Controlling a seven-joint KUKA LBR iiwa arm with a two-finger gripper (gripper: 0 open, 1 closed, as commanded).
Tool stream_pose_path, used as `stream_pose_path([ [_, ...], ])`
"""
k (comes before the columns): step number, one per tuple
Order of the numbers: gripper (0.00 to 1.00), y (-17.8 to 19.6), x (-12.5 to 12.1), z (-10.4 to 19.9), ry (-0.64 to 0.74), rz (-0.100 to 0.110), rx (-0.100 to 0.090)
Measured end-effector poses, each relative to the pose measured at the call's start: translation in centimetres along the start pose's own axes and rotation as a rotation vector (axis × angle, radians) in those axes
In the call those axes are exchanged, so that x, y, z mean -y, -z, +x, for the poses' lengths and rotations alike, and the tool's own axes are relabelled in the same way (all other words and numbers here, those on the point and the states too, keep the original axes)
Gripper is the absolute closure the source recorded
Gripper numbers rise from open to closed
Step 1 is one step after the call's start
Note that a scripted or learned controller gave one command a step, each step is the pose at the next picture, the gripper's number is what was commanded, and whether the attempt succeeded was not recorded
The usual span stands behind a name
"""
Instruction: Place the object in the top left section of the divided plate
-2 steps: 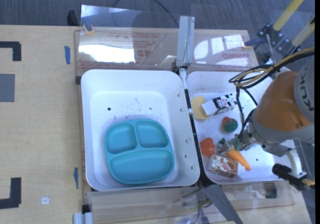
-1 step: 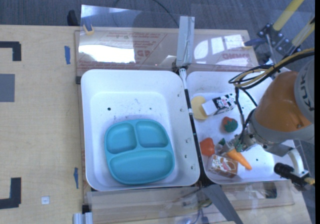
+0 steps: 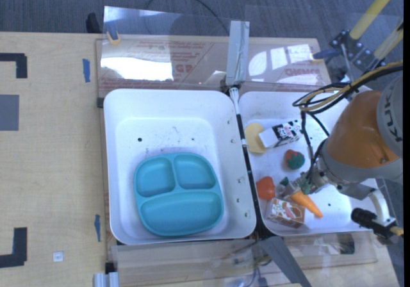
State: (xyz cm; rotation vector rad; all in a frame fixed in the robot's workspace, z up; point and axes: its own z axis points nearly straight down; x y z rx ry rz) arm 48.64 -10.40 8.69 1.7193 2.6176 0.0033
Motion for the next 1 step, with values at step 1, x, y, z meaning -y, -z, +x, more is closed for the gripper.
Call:
stream_pose_path([
  [1,1.00,0.03,0.10,0.11,0.092,-0.002,0.002],
])
